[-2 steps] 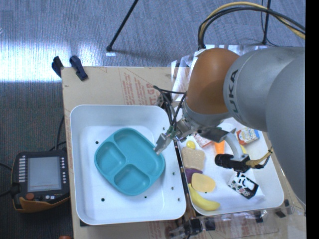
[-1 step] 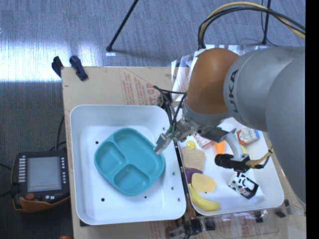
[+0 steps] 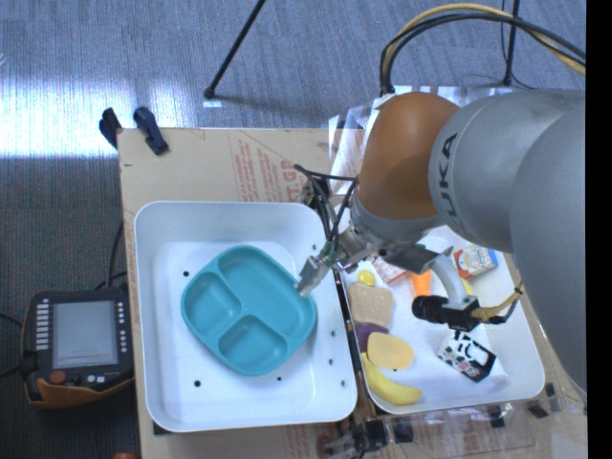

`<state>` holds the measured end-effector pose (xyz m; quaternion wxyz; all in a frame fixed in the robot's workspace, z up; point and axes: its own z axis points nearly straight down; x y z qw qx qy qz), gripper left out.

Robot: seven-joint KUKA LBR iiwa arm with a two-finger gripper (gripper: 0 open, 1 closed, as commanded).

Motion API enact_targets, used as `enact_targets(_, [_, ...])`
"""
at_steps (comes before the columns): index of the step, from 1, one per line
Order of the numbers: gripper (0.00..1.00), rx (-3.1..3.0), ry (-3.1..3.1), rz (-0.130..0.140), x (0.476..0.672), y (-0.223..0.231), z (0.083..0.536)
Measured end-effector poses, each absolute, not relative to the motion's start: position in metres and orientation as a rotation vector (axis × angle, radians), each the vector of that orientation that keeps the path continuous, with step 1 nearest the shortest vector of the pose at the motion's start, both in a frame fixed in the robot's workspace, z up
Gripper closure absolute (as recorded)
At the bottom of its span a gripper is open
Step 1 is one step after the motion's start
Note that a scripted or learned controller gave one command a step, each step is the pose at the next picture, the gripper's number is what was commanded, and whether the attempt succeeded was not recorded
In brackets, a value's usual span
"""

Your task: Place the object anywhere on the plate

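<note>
- Camera view: pincer (image 3: 312,277) over right rim of teal plate (image 3: 248,309) in left bin (image 3: 163,247); opening cannot be told.
- Toy food, including banana (image 3: 390,384), in right bin (image 3: 521,352).

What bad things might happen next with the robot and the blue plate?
The gripper hangs right at the edge of the teal plate, so it might bump it and slide it. I see no object between its fingers, so nothing may land on the plate. The food sits in the right bin.
</note>
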<state>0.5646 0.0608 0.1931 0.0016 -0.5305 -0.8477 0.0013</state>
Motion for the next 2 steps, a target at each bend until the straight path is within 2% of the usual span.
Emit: enact_targets(2, [0.00, -1.665, -2.660, 0.004, 0.5646, 0.0608, 0.1931])
